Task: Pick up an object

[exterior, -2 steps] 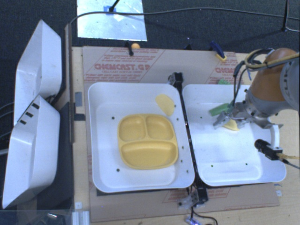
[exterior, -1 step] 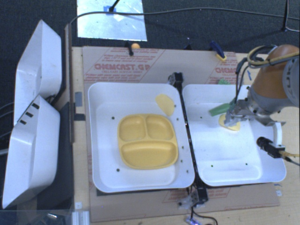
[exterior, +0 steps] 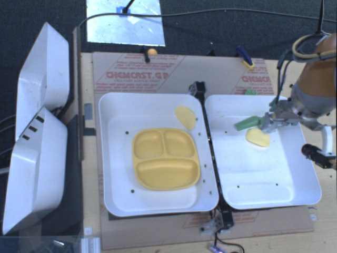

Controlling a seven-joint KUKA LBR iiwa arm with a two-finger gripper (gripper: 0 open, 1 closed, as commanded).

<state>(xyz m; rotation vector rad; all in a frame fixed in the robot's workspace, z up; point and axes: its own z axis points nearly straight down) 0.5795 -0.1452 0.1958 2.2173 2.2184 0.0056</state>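
- We see the gripper [exterior: 269, 121] low in the right bin [exterior: 274, 194], near its far edge, coming in from the right side.
- We cannot tell from this slanted view whether it is released or clenched; nothing is plainly between its tips.
- The small yellow piece [exterior: 258, 137] lies flat on the bin floor just beside and below the gripper, towards the near edge. The green piece [exterior: 247, 123] lies just to its left, touching or nearly touching the gripper.
- We judge the yellow piece light, smooth plastic, stiff and rounded, so likely to slip; taking it across its narrow width, low down, looks best.
- The green piece looks slim and elongated; we would grip it across its short axis at mid-length.
- In the left bin [exterior: 121, 194] sit a yellow divided plate [exterior: 166, 159] with 3 compartments and another yellow piece [exterior: 185, 117] by the far right corner.
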